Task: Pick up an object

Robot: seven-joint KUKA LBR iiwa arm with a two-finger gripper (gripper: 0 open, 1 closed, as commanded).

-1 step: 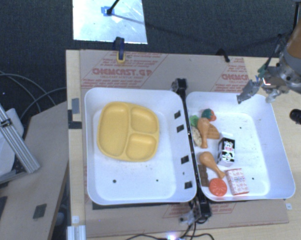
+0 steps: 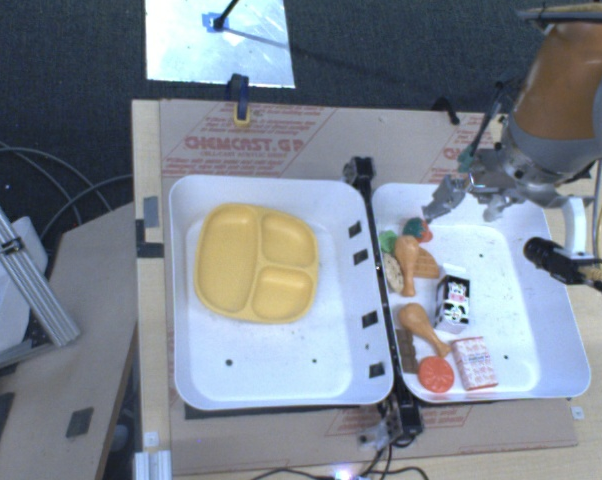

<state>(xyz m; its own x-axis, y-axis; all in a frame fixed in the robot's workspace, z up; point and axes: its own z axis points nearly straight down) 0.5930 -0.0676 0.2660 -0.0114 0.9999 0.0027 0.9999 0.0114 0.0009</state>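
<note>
The right bin holds several toy foods along its left side. These are two tan drumsticks, a green piece, a small orange and teal piece, a black-and-white carton, a red disc, a pink box and a brown bar. My gripper hangs over the bin's far edge, just up and right of the orange and teal piece. Its fingers are open, with nothing between them.
A yellow divided plate lies in the left bin. A black cylinder juts over the right bin's right side. The grey arm fills the upper right. The two bins meet at a black-clipped rim.
</note>
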